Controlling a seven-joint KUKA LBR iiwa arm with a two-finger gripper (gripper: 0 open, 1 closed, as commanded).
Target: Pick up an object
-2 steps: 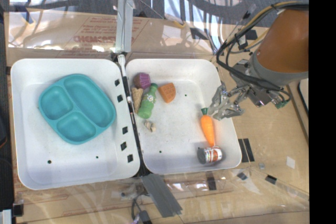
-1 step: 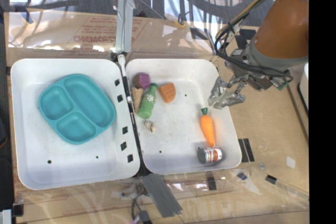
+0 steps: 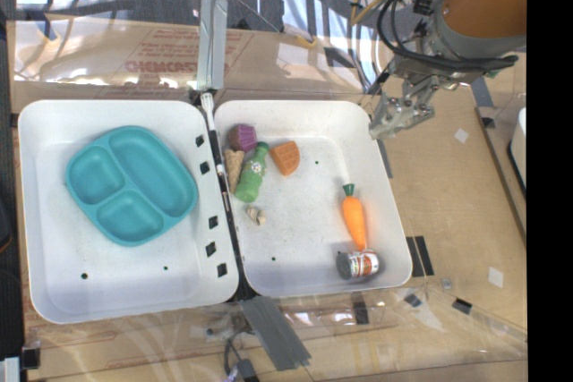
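The hand (image 3: pixel 400 114) hangs over the right bin's (image 3: pixel 304 277) far right rim, holding nothing, and whether it is open or closed I cannot tell; I judge the best bet is the toy carrot (image 3: pixel 354 218), which lies alone near the right wall, so the hand should drop straight over its middle and close across its narrow width, keeping off the small can (image 3: pixel 358 264) just below it. That bin holds one carrot, one can, one orange wedge (image 3: pixel 286 157), one green bottle (image 3: pixel 252 175), one purple piece (image 3: pixel 243 137), one cone-shaped piece (image 3: pixel 234 164) and one small pale scrap (image 3: pixel 256 216); the left bin (image 3: pixel 54 282) holds one teal divided plate (image 3: pixel 131 184).
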